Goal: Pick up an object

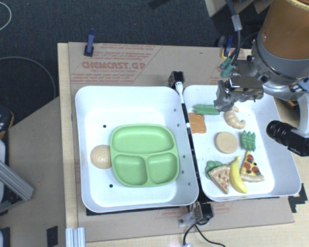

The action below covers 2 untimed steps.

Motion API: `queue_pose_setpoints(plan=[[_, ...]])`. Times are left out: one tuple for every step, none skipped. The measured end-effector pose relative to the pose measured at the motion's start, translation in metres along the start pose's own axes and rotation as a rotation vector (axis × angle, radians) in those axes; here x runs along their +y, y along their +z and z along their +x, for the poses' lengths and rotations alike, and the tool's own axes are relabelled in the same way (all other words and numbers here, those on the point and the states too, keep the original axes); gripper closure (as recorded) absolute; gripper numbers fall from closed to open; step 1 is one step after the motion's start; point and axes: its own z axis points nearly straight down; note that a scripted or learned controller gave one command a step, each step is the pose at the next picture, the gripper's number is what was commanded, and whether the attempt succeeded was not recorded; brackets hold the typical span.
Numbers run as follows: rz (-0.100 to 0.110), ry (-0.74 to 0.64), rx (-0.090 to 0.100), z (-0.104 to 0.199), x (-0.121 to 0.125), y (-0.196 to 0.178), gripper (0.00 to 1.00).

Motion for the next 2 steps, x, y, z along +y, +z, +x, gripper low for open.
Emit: queue_pose_setpoints(plan=[[0.028, 0.006, -0.004, -0.003, -0.004, 0.158, 1.0], [0.021, 0.009, -0.003, -0.042, 0.018, 0.208, 1.0]])
